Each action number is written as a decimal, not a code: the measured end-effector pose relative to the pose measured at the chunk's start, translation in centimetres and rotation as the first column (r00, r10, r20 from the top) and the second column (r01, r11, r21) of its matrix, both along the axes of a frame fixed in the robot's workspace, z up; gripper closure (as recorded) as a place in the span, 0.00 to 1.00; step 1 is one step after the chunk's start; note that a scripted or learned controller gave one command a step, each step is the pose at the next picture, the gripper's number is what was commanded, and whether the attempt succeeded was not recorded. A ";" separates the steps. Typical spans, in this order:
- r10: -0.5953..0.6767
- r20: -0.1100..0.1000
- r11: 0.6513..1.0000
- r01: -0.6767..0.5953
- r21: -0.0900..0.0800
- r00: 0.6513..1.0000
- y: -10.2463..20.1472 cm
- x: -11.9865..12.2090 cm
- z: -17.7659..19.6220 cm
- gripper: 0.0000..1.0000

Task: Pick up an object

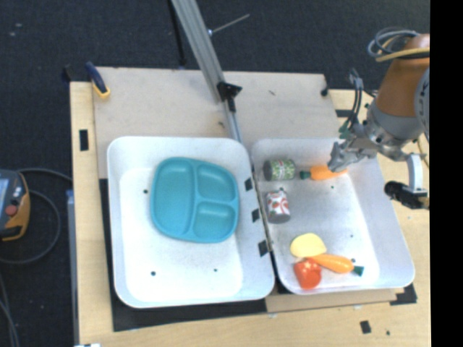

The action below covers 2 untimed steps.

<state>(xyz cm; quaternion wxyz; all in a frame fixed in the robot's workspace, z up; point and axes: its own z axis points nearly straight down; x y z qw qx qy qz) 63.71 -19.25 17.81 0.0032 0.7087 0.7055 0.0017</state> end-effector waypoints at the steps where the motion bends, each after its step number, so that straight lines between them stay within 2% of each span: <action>1: 0.007 0.002 1.000 -0.007 -0.001 1.000 -0.1 0.6 6.5 1.00; 2: 0.008 0.000 1.000 -0.008 0.000 1.000 -0.2 0.7 10.9 1.00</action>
